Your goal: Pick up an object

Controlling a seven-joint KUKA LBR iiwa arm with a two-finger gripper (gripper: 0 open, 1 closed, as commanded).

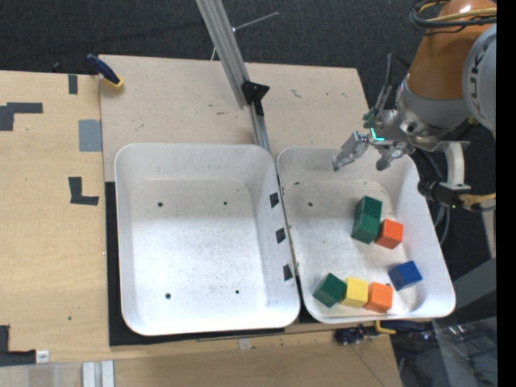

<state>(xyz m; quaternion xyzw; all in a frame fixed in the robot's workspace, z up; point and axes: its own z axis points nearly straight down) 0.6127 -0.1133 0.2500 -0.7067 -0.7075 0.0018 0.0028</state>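
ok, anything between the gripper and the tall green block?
No. Camera view shows bare white bin floor between the open gripper and the tall green block.

The arm [451,55] behind the gripper [364,156] is cut off by the picture's top and right edges. Your tabletop [48,216], far from the gripper, runs off the left edge. Below the gripper, a small dark object [355,334] at the bin's front rim is too small to identify.

Green [367,218], orange [391,233], blue [405,274] and yellow [356,291] blocks lie in a white bin [310,184] speckled with dark flecks.
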